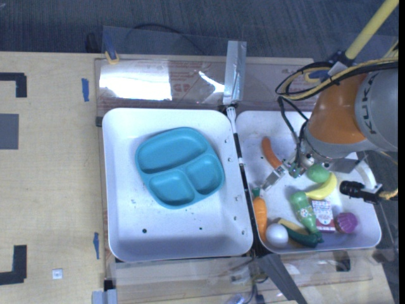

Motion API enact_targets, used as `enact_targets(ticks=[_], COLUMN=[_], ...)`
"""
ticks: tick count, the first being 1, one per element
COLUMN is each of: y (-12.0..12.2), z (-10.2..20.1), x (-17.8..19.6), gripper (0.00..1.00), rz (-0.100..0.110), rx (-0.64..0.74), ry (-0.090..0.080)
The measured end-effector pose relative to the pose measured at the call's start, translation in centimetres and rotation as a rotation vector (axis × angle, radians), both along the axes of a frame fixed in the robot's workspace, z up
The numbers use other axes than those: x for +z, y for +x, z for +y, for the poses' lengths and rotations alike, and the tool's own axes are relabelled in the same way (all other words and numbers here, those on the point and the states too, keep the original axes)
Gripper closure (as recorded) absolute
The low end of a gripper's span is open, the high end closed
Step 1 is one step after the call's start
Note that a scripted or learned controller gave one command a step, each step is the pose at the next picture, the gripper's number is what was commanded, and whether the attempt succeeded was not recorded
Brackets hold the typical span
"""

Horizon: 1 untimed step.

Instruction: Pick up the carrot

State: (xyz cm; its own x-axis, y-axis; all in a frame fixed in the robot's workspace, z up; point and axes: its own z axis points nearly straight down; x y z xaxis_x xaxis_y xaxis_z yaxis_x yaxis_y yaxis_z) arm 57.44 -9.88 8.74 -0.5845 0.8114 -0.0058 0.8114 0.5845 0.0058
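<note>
The carrot (260,213) is orange with a green top. It lies lengthwise against the left wall of the right bin (373,233), near the front, with its green end pointing toward the back. The gripper (281,173) hangs low in the middle of that bin, just up and to the right of the carrot's green end and apart from it. An orange sausage-shaped toy (271,152) lies right behind the gripper. The grey and orange arm (342,116) covers the back right of the bin.
Toy foods crowd the right bin: a white egg (276,234), a green bottle (302,209), a yellow banana (323,189), a purple piece (346,221) and a red and white box (323,216). The left bin (120,233) holds a blue divided plate (180,166).
</note>
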Motion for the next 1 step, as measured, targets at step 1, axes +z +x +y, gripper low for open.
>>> enact_targets(ticks=[1], y=[0.26], z=[0.03], x=[1.22], gripper=[1.00], rz=[-0.009], rx=[-0.002], ry=[0.000])
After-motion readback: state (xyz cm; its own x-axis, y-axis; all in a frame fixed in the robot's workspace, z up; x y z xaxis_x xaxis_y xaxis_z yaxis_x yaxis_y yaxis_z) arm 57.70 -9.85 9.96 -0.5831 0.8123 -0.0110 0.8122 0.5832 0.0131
